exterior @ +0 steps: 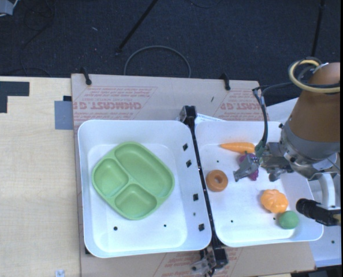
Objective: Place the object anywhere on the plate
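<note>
A light green plate (133,179) with three compartments lies in the left bin (93,227). My gripper (247,168) is low over the right bin (241,235), near its middle. A small purple object (253,174) shows right at the gripper's tip, partly hidden by it. Whether it is held I cannot tell. Around it lie an orange carrot (238,147) just behind the gripper, a brown doughnut (217,180) to its left, an orange fruit (273,201) to its front right, and a green ball (287,219) near the bin's front right corner.
A black divider (197,178) runs between the two bins. The arm's wide orange-brown body (316,111) hangs over the right bin's far right side. Cardboard lies under the bins, with a pale wooden bench (27,178) to the left.
</note>
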### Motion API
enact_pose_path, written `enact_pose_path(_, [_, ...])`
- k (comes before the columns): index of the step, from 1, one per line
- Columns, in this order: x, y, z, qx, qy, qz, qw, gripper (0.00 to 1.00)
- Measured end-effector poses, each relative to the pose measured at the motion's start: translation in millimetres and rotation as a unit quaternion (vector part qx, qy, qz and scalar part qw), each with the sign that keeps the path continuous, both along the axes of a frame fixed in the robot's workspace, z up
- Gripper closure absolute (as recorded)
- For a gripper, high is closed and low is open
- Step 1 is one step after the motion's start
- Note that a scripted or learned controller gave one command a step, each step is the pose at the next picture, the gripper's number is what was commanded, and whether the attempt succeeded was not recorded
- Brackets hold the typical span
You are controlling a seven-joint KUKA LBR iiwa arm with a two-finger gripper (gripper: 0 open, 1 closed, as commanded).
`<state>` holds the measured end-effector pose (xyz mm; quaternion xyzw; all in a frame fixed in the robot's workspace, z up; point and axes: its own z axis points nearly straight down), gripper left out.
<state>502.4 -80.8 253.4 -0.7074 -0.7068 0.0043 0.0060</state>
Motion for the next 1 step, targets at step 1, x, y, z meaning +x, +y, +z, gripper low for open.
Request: enact_pose_path(1, [1.7, -0.3, 4.8, -0.0006, -0.005, 0.001, 1.0, 0.0])
